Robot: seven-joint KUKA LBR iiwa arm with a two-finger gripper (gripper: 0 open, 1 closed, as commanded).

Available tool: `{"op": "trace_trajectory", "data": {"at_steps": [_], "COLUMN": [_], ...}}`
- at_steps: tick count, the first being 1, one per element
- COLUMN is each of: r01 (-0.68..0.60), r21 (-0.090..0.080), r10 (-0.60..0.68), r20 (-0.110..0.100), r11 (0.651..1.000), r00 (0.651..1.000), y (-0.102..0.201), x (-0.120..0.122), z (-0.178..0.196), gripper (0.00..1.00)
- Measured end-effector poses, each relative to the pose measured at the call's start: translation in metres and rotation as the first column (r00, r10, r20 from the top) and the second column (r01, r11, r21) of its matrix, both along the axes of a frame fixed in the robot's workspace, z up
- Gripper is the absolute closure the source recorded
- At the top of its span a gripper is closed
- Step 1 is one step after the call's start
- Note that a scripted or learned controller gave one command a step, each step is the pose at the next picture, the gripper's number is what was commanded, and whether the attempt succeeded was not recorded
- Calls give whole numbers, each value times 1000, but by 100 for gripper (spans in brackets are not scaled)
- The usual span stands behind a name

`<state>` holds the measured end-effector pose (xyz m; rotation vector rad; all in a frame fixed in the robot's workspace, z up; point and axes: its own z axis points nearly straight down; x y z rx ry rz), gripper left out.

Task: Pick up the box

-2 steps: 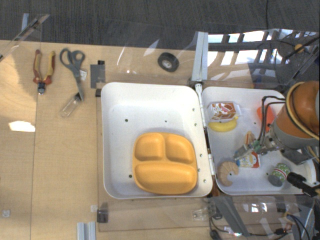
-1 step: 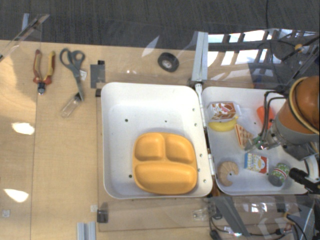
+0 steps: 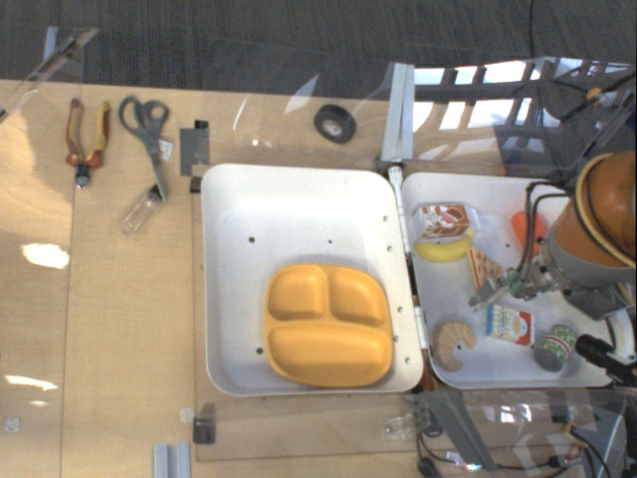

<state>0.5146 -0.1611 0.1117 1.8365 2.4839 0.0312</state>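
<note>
The box (image 3: 510,324) is a small white carton with blue and red print, lying flat in the right bin (image 3: 498,366) near its front. My gripper (image 3: 503,289) reaches in from the right and hovers just behind the box, close to its upper edge. Nothing shows between the gripper and the box that tells of a hold. The grey arm with its orange band (image 3: 597,222) covers the right part of this bin.
Around the box lie a green can (image 3: 553,347), a round brown disc (image 3: 456,339), a banana (image 3: 443,251), a snack packet (image 3: 443,221), a striped packet (image 3: 485,267) and an orange item (image 3: 523,229). The left bin (image 3: 229,267) holds a yellow divided tray (image 3: 328,325). Scissors (image 3: 149,132), pliers (image 3: 85,137) and a tape roll (image 3: 335,122) lie on the bench.
</note>
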Motion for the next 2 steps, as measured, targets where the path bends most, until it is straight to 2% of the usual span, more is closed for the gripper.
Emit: {"op": "trace_trajectory", "data": {"at_steps": [1, 2], "r01": [28, 27], "r21": [12, 5], "r10": [-28, -27], "r20": [-39, -26], "r11": [1000, 1000], "r00": [999, 999], "y": [-32, -33], "x": [-23, -18], "z": [-23, -10], "gripper": [0, 100]}}
